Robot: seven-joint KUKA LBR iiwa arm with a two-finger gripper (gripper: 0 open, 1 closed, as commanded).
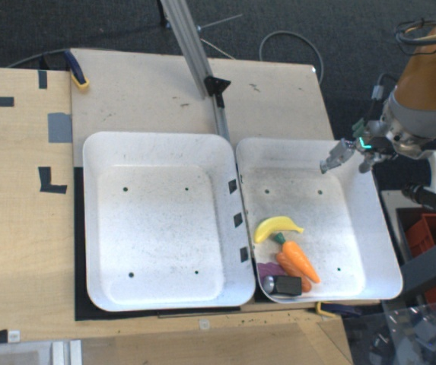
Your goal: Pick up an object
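Hovering over the right bin (pixel 370 226)'s far right corner, gripper (pixel 347 157) with finger state impossible to tell, well apart from banana (pixel 277 227), carrot (pixel 298 260) and dark block (pixel 287 285) clustered at that bin's near left corner.

Left bin (pixel 157 219) — floor bare, open from above. Right bin (pixel 332 204): upper and right floor open; clutter packed at the lower left corner — banana (pixel 277 227), carrot (pixel 297 261) touching it below, a dark block (pixel 287 285) against the front wall. Slanted metal post (pixel 195 52) rises behind the bins' shared wall. Gripper (pixel 339 157) hangs over the right bin's far right corner.
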